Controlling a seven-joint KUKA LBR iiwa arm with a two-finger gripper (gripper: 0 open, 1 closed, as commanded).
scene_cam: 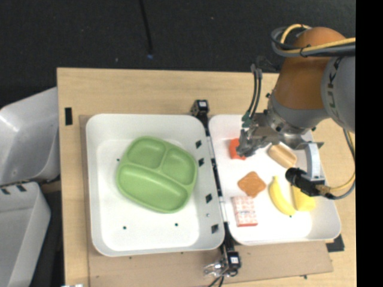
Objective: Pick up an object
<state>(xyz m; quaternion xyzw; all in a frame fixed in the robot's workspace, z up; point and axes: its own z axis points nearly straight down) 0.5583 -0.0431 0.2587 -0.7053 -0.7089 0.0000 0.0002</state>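
Note:
The right bin [323,226] holds several objects. A small red-orange block [236,150] lies near its left wall. Further in are a tan roll [281,155], a brown square waffle [252,184], a yellow banana [281,197] and a pink and white packet [245,210]. My gripper [248,142] hangs low over the bin's back left part, right at the red-orange block and covering the block's upper right side. Whether it touches the block cannot be told. The arm's grey and orange body hides the bin's back right corner.
A green divided plate [157,173] lies in the middle of the left bin [102,232]. Black clips [210,184] line the seam between the two bins. A cable with a black plug [299,180] hangs from the arm above the banana.

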